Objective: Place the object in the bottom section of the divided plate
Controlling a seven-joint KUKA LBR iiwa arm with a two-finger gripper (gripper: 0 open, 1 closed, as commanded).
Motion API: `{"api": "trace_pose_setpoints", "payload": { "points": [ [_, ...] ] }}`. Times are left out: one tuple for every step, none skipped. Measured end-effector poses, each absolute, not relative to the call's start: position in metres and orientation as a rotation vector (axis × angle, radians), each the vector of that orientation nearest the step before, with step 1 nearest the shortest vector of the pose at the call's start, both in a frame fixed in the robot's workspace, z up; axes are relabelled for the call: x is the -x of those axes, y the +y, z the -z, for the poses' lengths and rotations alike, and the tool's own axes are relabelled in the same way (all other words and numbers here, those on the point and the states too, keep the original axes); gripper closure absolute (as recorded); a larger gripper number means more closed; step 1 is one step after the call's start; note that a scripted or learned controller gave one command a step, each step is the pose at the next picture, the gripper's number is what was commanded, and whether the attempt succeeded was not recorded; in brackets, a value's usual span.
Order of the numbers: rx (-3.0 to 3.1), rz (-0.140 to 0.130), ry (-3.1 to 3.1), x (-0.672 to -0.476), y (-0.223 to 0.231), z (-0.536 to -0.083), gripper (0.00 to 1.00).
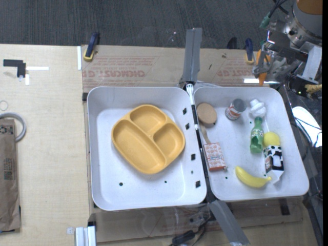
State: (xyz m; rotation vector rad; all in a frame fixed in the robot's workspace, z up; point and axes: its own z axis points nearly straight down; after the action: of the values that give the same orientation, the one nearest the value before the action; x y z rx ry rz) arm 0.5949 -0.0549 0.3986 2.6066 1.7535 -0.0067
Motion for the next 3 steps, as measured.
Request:
{"api": "trace_pose_setpoints", "payload": {
  "points": [
    [-2.607,0.007,1.753,-0.595,-0.055,-0.398,0.0],
    [-2.595,0.009,1.773,-0.533,-0.002,-0.32,0.0],
    [-2.629,0.007,1.719,-0.548,-0.045,-0.351,0.0]
  ]
}}
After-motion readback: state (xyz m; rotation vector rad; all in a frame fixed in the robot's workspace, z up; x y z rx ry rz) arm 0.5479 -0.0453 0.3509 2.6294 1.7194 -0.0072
